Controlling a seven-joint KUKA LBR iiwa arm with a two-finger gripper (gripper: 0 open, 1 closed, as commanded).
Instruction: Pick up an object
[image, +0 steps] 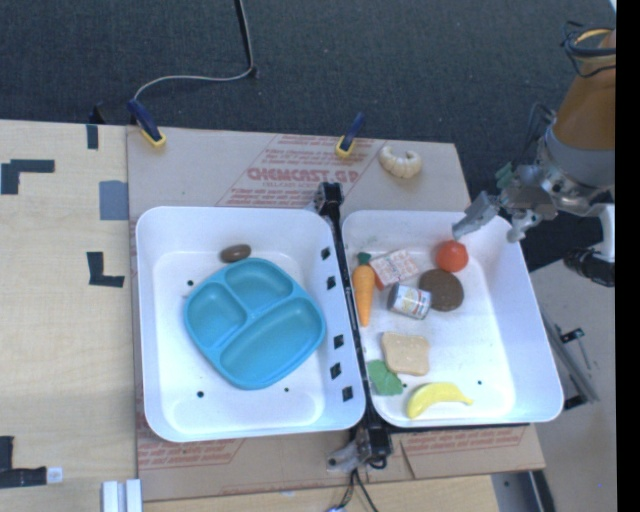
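Note:
The right bin (520, 300) holds a red tomato (452, 256), a brown round cookie (441, 289), a small can (408, 300) lying on its side, a carrot (363, 290), a pink-and-white packet (394, 266), a slice of toast (405, 352), a green piece (384, 379) and a banana (436, 398). My gripper (495, 224) hangs over the bin's far right rim, up and to the right of the tomato. It is open, and nothing sits between its fingers.
The left bin (160, 300) carries a blue divided plate (256, 320) and a small brown lump (236, 253). A whitish ring-shaped item (401, 161) lies on the cardboard behind the bins. Black clips line the divider (337, 300) between the bins.

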